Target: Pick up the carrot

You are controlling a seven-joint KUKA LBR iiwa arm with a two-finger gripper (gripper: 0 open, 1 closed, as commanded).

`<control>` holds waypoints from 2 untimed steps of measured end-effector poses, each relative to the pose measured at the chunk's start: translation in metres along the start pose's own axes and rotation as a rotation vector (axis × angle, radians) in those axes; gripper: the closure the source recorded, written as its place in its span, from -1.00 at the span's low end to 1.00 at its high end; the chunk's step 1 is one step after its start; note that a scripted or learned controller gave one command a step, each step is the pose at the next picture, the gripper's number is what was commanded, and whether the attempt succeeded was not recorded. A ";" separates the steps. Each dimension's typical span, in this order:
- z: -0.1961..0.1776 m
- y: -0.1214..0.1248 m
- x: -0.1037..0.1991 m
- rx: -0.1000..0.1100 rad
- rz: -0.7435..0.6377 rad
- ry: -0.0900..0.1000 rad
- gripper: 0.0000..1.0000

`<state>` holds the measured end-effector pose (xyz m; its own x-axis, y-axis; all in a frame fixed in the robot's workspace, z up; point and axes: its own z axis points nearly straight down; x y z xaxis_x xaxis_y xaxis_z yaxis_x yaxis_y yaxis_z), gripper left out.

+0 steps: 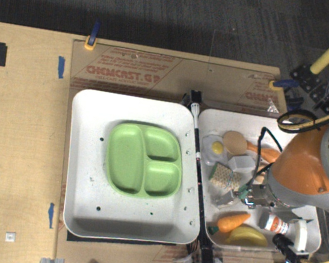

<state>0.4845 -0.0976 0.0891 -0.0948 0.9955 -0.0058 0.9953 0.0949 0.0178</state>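
Carrot [232, 220]: I see it low in the right bin [203, 164], beside a banana [248, 235].
Gripper [249, 196]: just above it; grip state I cannot tell.
Axis: runs left-right, slightly tilted.
Arms: 1.

Carrot [231, 220] beside banana [249, 236], right bin [201, 181].

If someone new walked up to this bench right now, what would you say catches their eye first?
Most likely the bright green divided plate, alone in the middle of the left bin. Next comes the arm's orange band, hanging over the cluttered right bin. Near that bin's front edge lies the carrot, with a yellow banana right beside it.
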 end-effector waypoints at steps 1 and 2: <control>0.000 0.000 -0.002 -0.001 0.346 -0.003 -1.00; 0.000 -0.003 0.001 0.009 0.147 -0.004 -1.00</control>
<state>0.4817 -0.0964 0.0887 0.0524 0.9986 -0.0080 0.9986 -0.0523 0.0097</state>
